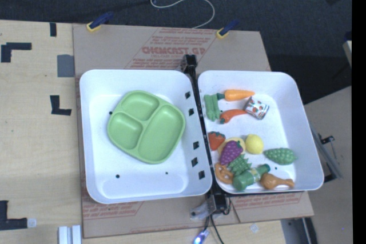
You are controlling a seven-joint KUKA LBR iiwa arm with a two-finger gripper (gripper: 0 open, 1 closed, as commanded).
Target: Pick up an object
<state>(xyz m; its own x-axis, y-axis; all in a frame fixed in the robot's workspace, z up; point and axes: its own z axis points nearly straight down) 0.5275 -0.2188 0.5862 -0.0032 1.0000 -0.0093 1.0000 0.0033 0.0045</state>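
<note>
Two shallow white plastic bins are seen side by side on a sheet of brown cardboard [171, 46] laid over the wooden table [34, 123] in the camera view. The left bin [94, 180] holds a light green plastic tray with three compartments [147, 126], lying near its middle. The right bin [297, 123] is crowded with small toy foods: an orange carrot [238, 94], a green pea pod [211, 106], a small red-and-white can [256, 108], a yellow lemon [254, 144], a purple grape bunch [230, 152], a red strawberry [215, 140] and a bumpy green fruit [279, 155]. Red printing on the cardboard is seen upside down and cannot be read with certainty. Whether the pincer is apart or together cannot be told from this view.
</note>
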